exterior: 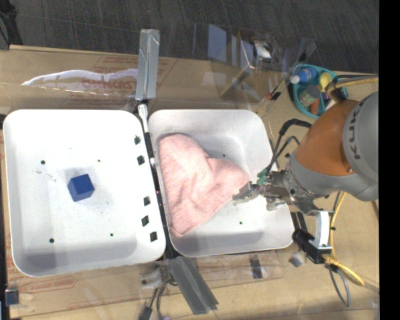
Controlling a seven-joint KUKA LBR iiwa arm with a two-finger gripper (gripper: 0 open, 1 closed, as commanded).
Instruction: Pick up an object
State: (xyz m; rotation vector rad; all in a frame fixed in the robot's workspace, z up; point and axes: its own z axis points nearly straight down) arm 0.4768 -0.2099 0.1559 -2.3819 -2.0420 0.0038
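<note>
hand (pixel 243 195) low in R bin (pixel 253 129), at R edge of pink towel (pixel 197 182), fingertips touching cloth, open/closed: can't tell | towel crumpled in R bin nr divider | blue cube (pixel 81 187) in L bin (pixel 27 139), well apart

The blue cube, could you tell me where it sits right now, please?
The blue cube lies alone in the left bin, left of its middle, far from the pink cloth in the right bin.
</note>
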